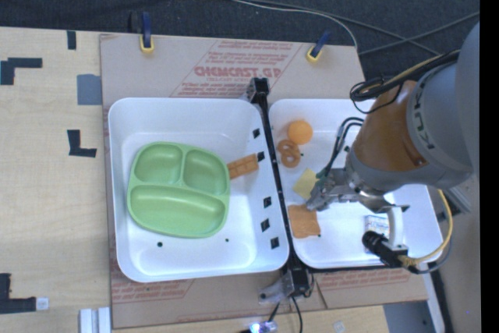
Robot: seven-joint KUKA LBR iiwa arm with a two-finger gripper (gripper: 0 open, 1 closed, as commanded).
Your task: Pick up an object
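My gripper (318,197) is low in the right bin (413,242), reaching in from the right under the orange-banded wrist. Its tips sit between a pale yellow block (304,182) and a flat orange-brown slab (303,221), close to both. I see nothing clearly between the tips. Farther back in the same bin lie an orange ball (299,131) and a small brown ring (288,154).
The left bin (148,253) holds a green divided plate (179,189) and a small orange-brown stick (242,165) by the divider wall (269,168). The arm's body covers the right half of the right bin. Cables trail near its front right corner.
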